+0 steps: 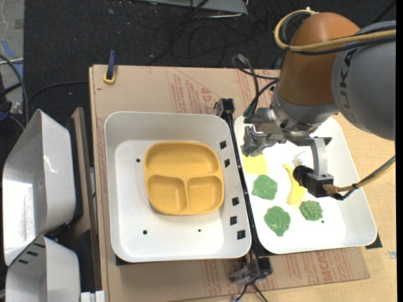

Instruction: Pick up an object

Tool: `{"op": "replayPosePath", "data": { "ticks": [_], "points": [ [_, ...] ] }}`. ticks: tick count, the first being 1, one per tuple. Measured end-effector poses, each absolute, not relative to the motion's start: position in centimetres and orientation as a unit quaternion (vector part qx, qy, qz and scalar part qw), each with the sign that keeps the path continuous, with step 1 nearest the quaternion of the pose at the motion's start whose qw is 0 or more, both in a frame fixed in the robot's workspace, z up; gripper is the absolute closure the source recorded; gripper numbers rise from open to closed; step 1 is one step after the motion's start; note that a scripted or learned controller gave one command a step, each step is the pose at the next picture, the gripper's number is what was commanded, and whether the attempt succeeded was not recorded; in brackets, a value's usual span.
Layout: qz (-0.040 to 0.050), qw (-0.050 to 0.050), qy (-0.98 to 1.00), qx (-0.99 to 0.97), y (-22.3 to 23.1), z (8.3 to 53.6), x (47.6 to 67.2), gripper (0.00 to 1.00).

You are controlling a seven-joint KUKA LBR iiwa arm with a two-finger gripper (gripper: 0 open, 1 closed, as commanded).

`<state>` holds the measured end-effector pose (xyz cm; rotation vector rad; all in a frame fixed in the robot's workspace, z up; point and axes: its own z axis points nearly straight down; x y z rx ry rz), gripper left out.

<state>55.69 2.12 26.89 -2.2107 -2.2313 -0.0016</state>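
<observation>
- The pale yellow flat piece (254,165) lies at the far-left of the right bin (343,222), close against the bin's left wall.
- The gripper (250,145) hangs directly over the far edge of that piece, just inside the same wall. Whether it is apart or together cannot be told from this angle, and nothing shows clamped in it.
- Just near of the flat piece sits a green leafy piece (264,187). A second green leaf (277,221) lies nearer still, a little to the right.
- A yellow curved piece (294,190) lies right of the first leaf, running far to near, and a green knobbly piece (311,211) sits at its near end, just beside it.
- All five things cluster in the left and middle of the right bin. Bare white floor is open along its right side and near edge.
- The grey arm (371,74) crosses above the bin's far-right corner.
- The left bin (126,168) touches the right bin along a shared edge lined with small black clips (234,201).
- A yellow divided tray (184,176) rests in the middle of the left bin, with bare floor all around it.
- Both bins stand on a brown board (157,87), which has open margin at the far side.
</observation>
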Motion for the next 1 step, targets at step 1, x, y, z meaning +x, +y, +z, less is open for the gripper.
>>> {"op": "replayPosePath", "data": {
  "ticks": [1],
  "points": [
    [0.0006, 0.001, -0.710, -0.704, 7.29, 24.76, 56.64, 1.00]
  ]
}}
